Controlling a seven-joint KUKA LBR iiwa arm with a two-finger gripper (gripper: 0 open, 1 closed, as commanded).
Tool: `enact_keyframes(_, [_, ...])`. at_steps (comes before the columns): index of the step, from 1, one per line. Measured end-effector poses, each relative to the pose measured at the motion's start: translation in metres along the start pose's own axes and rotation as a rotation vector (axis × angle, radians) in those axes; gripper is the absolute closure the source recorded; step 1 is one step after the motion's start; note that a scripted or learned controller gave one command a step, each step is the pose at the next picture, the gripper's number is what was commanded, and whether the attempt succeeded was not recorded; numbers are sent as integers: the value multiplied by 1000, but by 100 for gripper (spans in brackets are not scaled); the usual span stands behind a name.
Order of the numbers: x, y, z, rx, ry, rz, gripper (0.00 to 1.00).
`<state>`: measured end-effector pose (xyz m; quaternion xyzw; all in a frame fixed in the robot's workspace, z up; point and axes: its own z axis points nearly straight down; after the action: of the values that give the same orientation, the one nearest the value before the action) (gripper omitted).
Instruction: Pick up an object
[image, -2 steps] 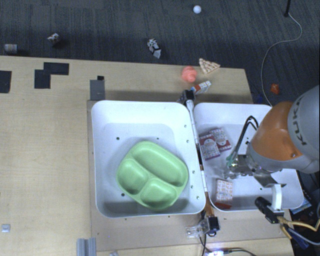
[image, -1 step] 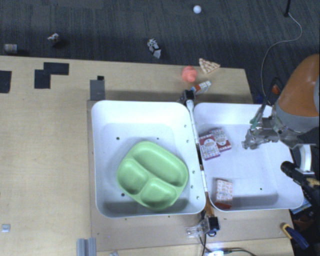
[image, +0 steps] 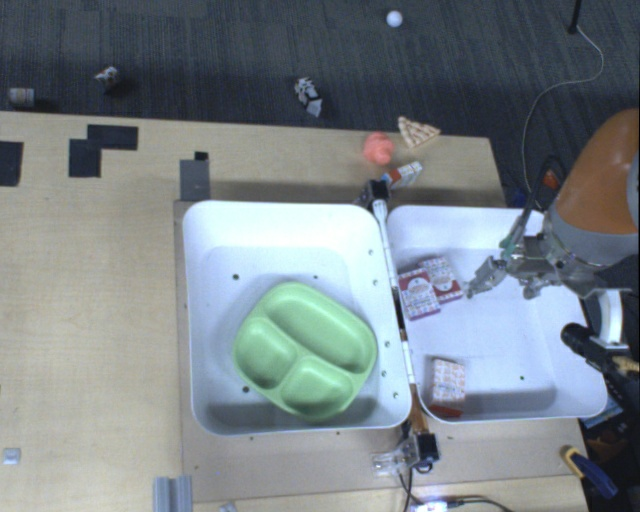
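1. Camera view, right of frame: hand (image: 497, 272) hovers over right bin (image: 520, 395) — whether apart or together, cannot tell.
2. Two small boxes — one (image: 428, 286) just left of hand, likely target; another (image: 448, 382) lower.
3. Green tray (image: 304, 348), left bin (image: 215, 300), tilted.

The wooden bench (image: 90, 300) bore two white bins side by side, the left bin (image: 200, 300) and the right bin (image: 520, 225), with a pink ball (image: 378, 149) near its far edge.

Arm (grey, orange-banded) reaches in from right; tool (image: 497, 268) points left.
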<state>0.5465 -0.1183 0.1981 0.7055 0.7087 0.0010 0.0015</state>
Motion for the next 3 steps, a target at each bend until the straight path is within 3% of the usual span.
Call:
enact_keyframes(1, [19,-23,92,4,2,2,0])
enact_keyframes(2, [32,-46,110,-9,-3,4,0])
enact_keyframes(3, [33,-44,99,-15,-3,2,100])
